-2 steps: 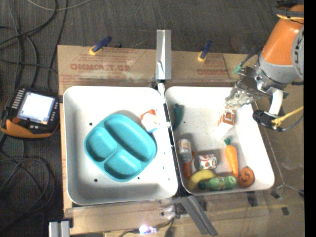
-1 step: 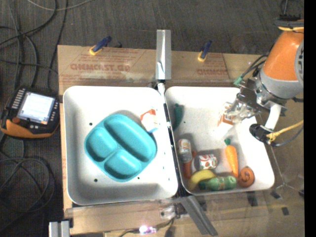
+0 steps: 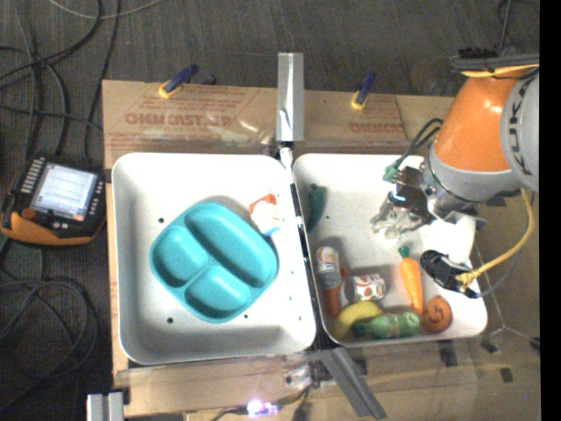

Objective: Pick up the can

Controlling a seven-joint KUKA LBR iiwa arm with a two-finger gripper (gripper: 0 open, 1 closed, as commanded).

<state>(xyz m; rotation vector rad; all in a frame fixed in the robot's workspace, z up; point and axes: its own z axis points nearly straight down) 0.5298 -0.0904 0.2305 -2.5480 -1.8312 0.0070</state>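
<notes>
A small can (image 3: 368, 287) with a red and white label lies on its side in the lower middle of the right bin (image 3: 351, 175). A second, slim silver can-like cylinder (image 3: 328, 265) lies just left of it. My gripper (image 3: 397, 221) hangs over the right bin's upper right part, above and to the right of both. Its fingers look open, with nothing between them. The gap between the gripper and the labelled can is about a can's length.
Around the cans lie a carrot (image 3: 410, 284), a banana (image 3: 355, 314), a green vegetable (image 3: 391, 325), a brown ring-shaped piece (image 3: 436, 314) and a dark green item (image 3: 315, 202). The left bin (image 3: 140, 178) holds a teal divided plate (image 3: 214, 260) and a small red-white object (image 3: 265, 212).
</notes>
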